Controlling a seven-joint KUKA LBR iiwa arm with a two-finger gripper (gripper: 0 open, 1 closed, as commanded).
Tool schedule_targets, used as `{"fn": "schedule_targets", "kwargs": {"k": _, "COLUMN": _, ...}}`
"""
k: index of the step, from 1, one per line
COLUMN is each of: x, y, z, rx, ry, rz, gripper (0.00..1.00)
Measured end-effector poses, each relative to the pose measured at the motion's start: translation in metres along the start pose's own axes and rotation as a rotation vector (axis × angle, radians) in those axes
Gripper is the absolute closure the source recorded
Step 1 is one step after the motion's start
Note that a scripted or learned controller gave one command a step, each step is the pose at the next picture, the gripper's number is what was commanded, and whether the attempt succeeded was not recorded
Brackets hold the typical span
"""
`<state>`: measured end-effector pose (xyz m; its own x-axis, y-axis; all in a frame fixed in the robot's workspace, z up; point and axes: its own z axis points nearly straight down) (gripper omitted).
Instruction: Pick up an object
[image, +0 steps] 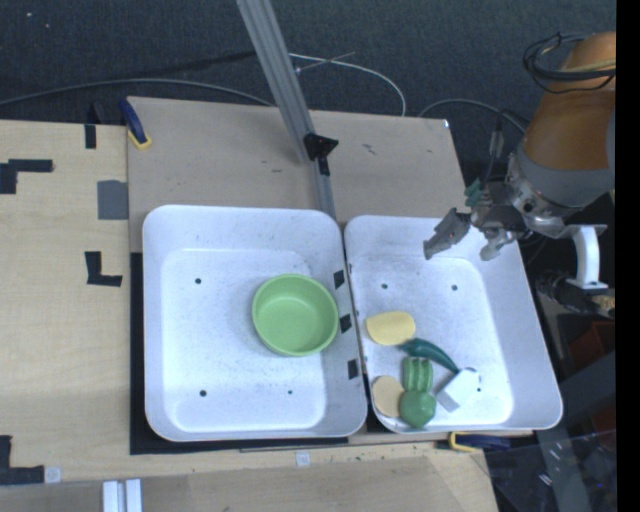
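Gripper (468, 240) spread open, holding nothing, above right bin (520, 330); one green bowl (294, 315) in left bin (180, 330)

A round light-green plastic bowl (294, 315) sat upright in the left bin. In the right bin, a yellow oval piece (390, 327), green toys (417, 390) and a pale disc (385, 392) clustered near the front-left corner.

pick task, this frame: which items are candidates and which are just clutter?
Candidates, right bin:
yellow piece
dark green pepper-like piece
green toy vegetable
gripper, above that bin's far edge

Clutter:
green bowl, left bin
metal pole
cables
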<state>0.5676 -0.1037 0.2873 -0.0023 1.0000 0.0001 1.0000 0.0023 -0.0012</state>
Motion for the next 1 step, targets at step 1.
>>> {"fn": "schedule_targets", "kwargs": {"k": 1, "x": -0.0002, "y": 0.0000, "z": 0.0000, "rx": 0.000, "ry": 0.000, "rz": 0.000, "gripper": 0.00}}
